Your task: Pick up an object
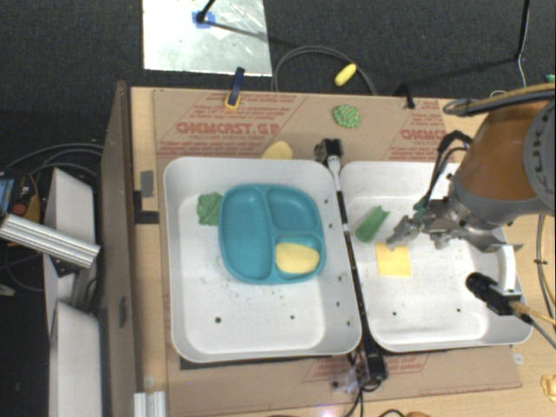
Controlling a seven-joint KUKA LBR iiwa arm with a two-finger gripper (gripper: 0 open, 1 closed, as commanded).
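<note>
In the right bin (434,320) a green oblong piece (372,222) lies near the left wall, and a flat yellow square (393,261) lies just below it. My gripper (403,234) hangs low over this bin, right of the green piece and just above the yellow square's upper edge. Nothing can be seen held in it. The left bin (252,328) holds a blue divided plate (261,233) with a yellow lump (297,257) in its lower right compartment. A green leafy piece (208,208) lies against the plate's left side.
The grey arm with its orange band (508,159) covers the right bin's far right corner. On the cardboard behind the bins lie a green round item (347,115), a yellow item (278,151) and a small black part (328,152). A divider rail (346,241) separates the bins.
</note>
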